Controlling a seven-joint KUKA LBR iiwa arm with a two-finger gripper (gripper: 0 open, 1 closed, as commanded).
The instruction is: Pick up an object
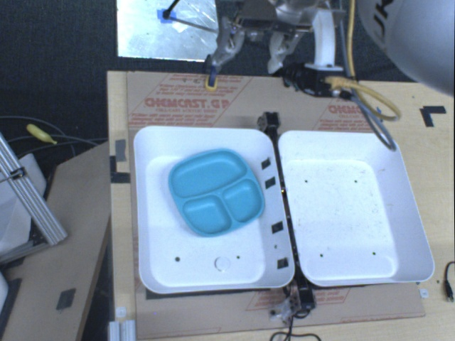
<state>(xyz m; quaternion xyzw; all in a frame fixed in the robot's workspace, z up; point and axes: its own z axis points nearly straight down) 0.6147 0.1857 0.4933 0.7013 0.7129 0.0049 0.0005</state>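
A light blue divided plate (215,201) with three compartments lies flat in the left white bin (156,261). My gripper (247,57) hangs high over the bench's far edge, well behind the bins. Its two fingers (219,54) are spread apart, with nothing between them. The plate is below and in front of the gripper, out of contact with it.
The right white bin (387,261) sits beside the left one, joined by a black hinge strip (277,204). Both rest on a cardboard sheet (186,99). Yellow and grey cables (366,105) hang from the wrist over the right bin's far edge. A metal frame (28,197) stands left.
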